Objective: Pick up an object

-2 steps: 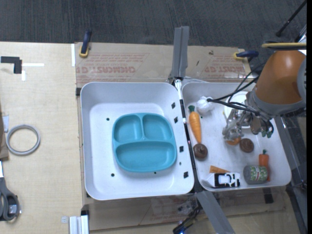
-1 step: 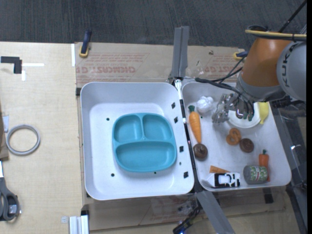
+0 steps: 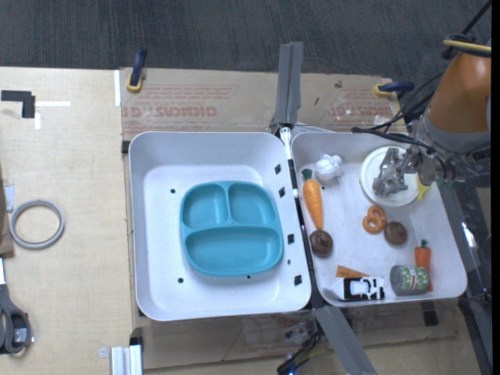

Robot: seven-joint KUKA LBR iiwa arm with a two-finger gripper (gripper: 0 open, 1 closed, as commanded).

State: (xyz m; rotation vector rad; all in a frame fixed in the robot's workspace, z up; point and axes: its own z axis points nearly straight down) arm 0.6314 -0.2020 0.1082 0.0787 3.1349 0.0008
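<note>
My gripper (image 3: 391,176) hangs over a small white plate (image 3: 376,192) at the back right of the right bin (image 3: 453,287). On that bin's floor lie a large carrot (image 3: 312,198), a white lumpy piece (image 3: 328,166), an orange ring (image 3: 374,221), two brown round pieces (image 3: 321,243) (image 3: 395,233), a small carrot (image 3: 423,254), a green can (image 3: 410,280), an orange wedge (image 3: 349,272) and a white-and-black item (image 3: 361,289). A yellow piece (image 3: 424,191) peeks out beside the plate. I see nothing held.
The left bin (image 3: 148,287) holds a teal divided plate (image 3: 232,227). On the bench to the left lie a grey tape ring (image 3: 35,223) and scissors (image 3: 12,330). Blue-handled clamps (image 3: 138,69) (image 3: 397,88) sit on the cardboard behind the bins.
</note>
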